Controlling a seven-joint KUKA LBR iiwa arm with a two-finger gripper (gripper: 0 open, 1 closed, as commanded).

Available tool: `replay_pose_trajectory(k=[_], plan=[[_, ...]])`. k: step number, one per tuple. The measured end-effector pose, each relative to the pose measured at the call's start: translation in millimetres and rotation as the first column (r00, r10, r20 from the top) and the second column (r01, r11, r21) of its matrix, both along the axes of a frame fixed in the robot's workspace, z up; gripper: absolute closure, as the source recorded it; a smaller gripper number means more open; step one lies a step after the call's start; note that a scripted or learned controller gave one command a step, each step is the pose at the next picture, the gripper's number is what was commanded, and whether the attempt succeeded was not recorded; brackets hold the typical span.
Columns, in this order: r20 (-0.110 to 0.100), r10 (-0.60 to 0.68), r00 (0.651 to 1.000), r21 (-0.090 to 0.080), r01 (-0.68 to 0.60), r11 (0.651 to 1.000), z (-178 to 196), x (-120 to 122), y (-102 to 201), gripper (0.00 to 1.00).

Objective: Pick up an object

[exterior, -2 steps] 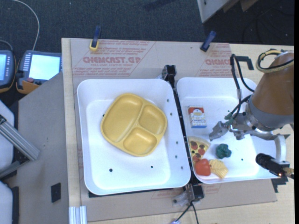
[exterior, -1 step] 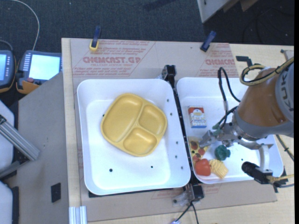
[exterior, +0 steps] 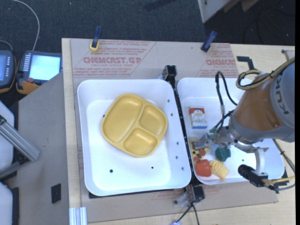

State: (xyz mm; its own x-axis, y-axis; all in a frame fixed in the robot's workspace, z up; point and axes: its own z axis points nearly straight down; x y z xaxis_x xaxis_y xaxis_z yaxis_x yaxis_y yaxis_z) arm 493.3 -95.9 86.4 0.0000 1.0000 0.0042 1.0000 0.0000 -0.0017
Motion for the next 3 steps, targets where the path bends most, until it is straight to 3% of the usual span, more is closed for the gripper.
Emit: replay_pose_trajectory(k=[1, 3], plan=[[0.011, 0.001, 1.0, -0.001, -0.001, 1.0, 14, 3, 1, 1.0], [0.006, 0.002, 1.0, -0.005, -0.002, 1.0, 102, 10, 11, 1.0]])
